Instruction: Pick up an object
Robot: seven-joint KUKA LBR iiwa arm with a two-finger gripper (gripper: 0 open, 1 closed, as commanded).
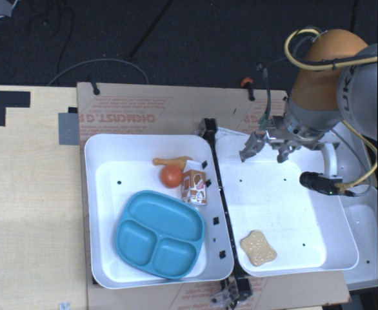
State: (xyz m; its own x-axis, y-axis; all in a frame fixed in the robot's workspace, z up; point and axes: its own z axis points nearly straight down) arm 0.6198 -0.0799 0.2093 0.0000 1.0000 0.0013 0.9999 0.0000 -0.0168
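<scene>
Closest to you, in the right bin (344, 254), lies a flat tan cracker (258, 248) with bumpy edges, near the front left corner. It rests alone on the white floor, well apart from the hand.

In the left bin (99, 237) you see a blue tray (159, 234) with three sections, tilted toward the front. Just behind it stands a small brown and white carton (194, 186), close to the wall between the bins. A red ball (171, 175) sits touching the carton's left side, and an orange toy piece (171, 161) lies just behind the ball.

Farther back, over the rear of the right bin, hangs the hand (269, 148). Its two fingers are spread apart and nothing is between them. Above it rises the grey arm (318, 102) with its orange band.
</scene>
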